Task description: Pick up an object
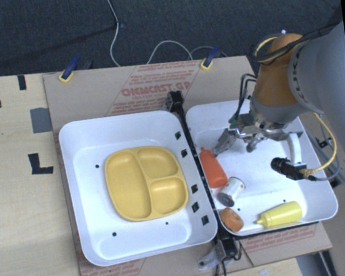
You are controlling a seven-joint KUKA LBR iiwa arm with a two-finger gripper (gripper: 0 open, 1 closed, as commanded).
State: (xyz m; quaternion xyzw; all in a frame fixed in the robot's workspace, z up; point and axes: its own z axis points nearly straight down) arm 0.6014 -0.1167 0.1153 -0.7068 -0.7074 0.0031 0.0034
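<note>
Orange cylinder [213,168] lies in the right bin [314,210], against its left wall, with a small can [232,189], a brown ball [232,220] and a yellow bottle [278,215] nearer. Gripper [239,141] hovers just right of the cylinder, jaws spread, holding nothing. Approach step, by my reading. Next: drop straight over one object, then close.

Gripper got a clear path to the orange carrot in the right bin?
Probably yes. The gripper hovers in the right bin, just right of the carrot, with bare floor between. The small can beside the carrot's lower end may crowd a grasp.
</note>
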